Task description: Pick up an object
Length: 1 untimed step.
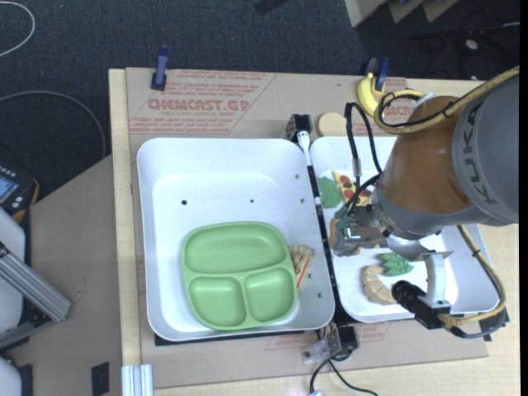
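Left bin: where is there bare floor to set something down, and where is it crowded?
The left bin has a bare strip of floor across its far half, between the far wall and the green divided plate. The near half is taken by that plate. The right bin is crowded: the arm hangs over small items there.

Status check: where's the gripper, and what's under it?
Gripper low over right white bin, fingers unclear. Small green leafy toy and tan piece loose beside it. Green divided plate in left bin.
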### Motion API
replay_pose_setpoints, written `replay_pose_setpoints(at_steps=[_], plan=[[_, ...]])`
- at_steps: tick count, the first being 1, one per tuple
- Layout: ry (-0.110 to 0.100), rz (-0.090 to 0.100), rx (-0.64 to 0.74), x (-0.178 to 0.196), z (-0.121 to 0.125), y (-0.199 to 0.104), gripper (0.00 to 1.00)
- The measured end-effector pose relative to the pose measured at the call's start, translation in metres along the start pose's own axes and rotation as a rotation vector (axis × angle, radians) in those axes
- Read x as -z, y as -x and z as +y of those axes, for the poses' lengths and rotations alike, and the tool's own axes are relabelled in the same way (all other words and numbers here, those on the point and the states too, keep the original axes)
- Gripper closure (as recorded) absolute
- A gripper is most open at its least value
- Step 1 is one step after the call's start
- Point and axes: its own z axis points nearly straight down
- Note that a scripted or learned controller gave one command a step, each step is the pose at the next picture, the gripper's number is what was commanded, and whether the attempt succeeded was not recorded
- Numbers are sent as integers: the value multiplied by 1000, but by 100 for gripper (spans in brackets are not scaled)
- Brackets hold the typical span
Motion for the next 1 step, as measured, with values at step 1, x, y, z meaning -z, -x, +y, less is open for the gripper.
replay_pose_setpoints(at_steps=[1], plan=[[15, -2, 2, 86, 2, -63, 100]])
